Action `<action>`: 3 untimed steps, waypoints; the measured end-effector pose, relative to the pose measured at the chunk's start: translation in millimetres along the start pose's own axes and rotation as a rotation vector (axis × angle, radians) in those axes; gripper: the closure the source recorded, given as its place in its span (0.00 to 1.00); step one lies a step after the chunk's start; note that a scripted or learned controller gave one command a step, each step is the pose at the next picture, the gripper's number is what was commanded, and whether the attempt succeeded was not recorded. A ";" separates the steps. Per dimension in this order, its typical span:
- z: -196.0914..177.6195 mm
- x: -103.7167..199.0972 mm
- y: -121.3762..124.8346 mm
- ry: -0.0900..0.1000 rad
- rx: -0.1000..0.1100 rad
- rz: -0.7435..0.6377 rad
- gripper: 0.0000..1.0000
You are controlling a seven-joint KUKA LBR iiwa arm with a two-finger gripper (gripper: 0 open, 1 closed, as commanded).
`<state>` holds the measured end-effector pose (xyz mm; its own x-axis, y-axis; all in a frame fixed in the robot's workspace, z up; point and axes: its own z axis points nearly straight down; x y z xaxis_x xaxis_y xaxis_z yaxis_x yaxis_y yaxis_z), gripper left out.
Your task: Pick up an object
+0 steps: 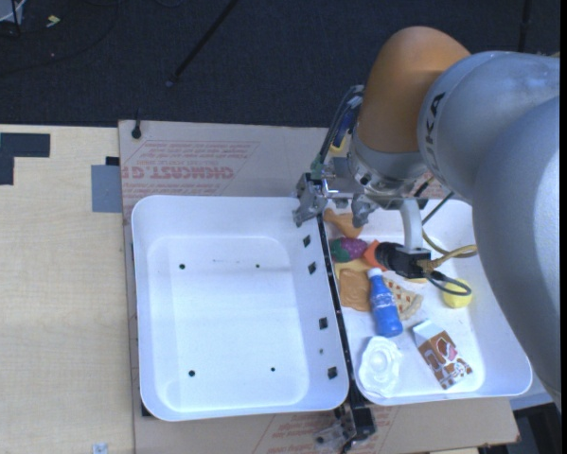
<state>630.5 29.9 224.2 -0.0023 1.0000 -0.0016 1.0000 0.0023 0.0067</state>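
Camera view: gripper (332,206) hovers just above orange object (341,223).

even overhead light; slightly soft focus

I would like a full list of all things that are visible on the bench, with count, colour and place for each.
left bin: 1, white, left half of the bench
right bin: 1, white, beside the left bin, under the arm
bottle: 1, blue with a white label, middle of the right bin
crumpled white item: 1, white, near corner of the right bin
small packet: 1, brown and white, right of the white item
yellow item: 1, yellow, right side of the right bin
green and magenta item: 1, by the divider, far part of the right bin
cardboard sheet: 1, tan with red print, under both bins
arm: 1, grey with an orange band
claw: 1, metal, above the far left corner of the right bin
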 end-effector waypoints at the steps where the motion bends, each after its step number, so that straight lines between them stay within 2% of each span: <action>1: 39.1 61.0 -64.4 0.002 0.017 0.001 0.00; 2: 31.0 37.8 -78.8 0.001 0.013 0.004 0.00; 3: 53.4 126.8 -129.7 0.004 0.017 -0.005 0.00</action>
<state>500.9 156.3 169.7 -0.0073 1.0000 0.0021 0.9999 0.0073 -0.0107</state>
